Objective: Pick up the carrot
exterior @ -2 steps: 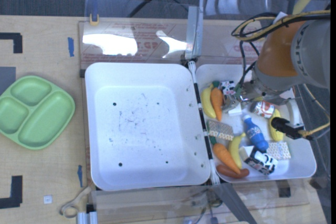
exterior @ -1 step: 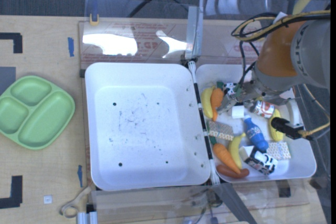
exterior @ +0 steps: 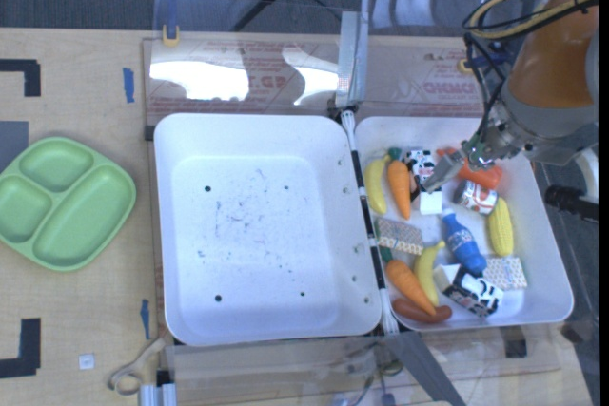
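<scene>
**Jaws low over the right bin, carrot not in hand**

I see my jaws down among the toys at the back of the right bin, close to an orange-and-white piece; I cannot tell how they are set or whether they touch it. The carrot lies just left of them, beside a banana, tip pointing forward. A second carrot lies nearer the front edge. I judge the jaws must shift left, since clutter crowds both.

Bench looks like pale wood, matt; 2 bins smooth white plastic; green tray glossy plastic.
</scene>
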Robot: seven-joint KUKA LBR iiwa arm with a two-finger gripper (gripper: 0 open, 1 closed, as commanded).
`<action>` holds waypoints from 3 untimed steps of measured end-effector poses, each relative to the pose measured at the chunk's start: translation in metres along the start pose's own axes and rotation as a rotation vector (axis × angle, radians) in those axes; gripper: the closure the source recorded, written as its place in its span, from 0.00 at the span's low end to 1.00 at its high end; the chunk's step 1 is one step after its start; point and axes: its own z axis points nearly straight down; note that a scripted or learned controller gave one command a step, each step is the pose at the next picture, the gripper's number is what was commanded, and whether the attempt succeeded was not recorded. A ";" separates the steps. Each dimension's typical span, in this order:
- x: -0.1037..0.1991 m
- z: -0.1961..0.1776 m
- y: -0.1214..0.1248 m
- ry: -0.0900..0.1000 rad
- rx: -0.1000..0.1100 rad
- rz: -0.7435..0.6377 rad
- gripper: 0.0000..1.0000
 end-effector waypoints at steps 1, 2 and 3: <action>0.060 0.011 0.004 0.002 0.003 -0.091 0.00; 0.070 -0.016 0.064 0.001 0.000 -0.020 0.00; 0.055 0.010 0.089 -0.001 0.000 -0.030 0.00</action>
